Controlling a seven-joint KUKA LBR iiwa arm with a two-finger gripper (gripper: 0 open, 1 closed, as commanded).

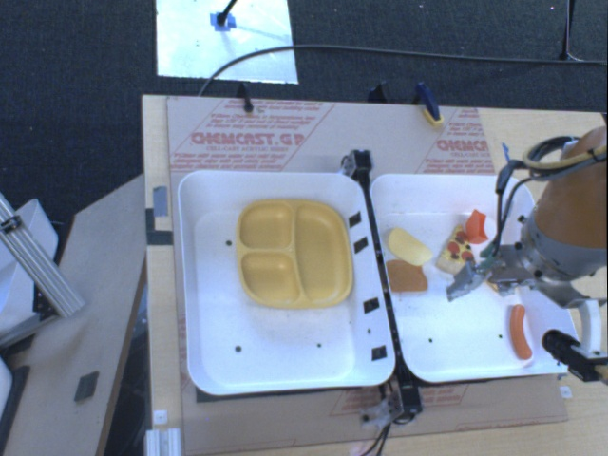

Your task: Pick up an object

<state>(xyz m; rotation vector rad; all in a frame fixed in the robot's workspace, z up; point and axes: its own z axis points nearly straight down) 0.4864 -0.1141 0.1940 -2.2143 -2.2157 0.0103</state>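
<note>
Nearest in the right-hand bin [446, 359] lies a small orange-red sausage [519, 332], set lengthwise near the bin's right side, apart from the other pieces. Just beyond it the gripper [465, 284] hangs over the middle of the same bin, its grey metal tip pointing left; from this slant the tip reads as one blurred shape, so whether it is open or closed cannot be told, and nothing shows clamped in it. Left of the tip, close but apart from it, a flat brown toast-like piece [407, 276] rests near the divider, and a pale yellow oval piece [408, 246] lies just beyond that, touching or nearly touching it. A pizza slice [457, 251] sits just beyond the gripper tip, with a small red-orange piece [476, 223] at its far right corner. The arm [570, 212], with its orange band, enters from the right above these things. In the left-hand bin [214, 350] a yellow compartment plate [292, 253] lies in the middle
</note>
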